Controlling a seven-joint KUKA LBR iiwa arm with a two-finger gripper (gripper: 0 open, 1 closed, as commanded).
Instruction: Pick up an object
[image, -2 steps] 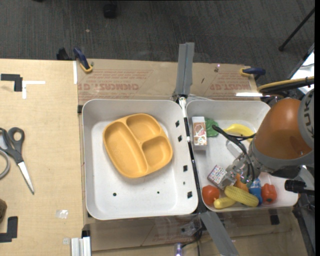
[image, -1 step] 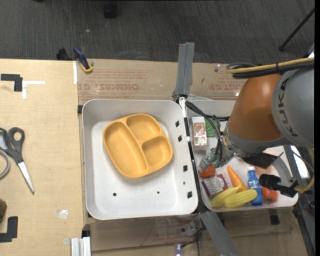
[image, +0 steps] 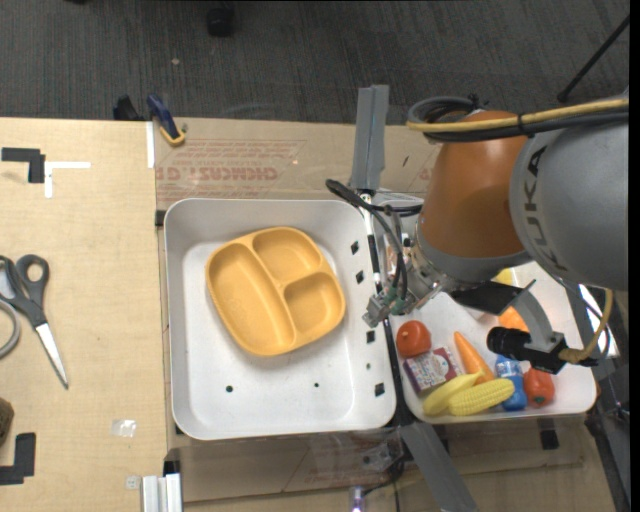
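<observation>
Your pickable objects sit in the right bin (image: 570, 405), clustered toward its near edge: a red tomato (image: 412, 337) at the left, a purple packet (image: 429, 369) just below it, an orange carrot (image: 467, 353) beside that, and a yellow corn cob (image: 468, 396) along the front. A second red piece (image: 538, 387) and something blue (image: 512, 383) lie further right. Your hand (image: 385, 300) hangs over the divide between the bins, just above and left of the tomato; you cannot tell how it stands, since the wrist and cabling hide it. The left bin (image: 200, 400) holds a yellow divided plate (image: 275, 290). On the tabletop (image: 80, 250) to the left lie scissors (image: 35, 310).
</observation>
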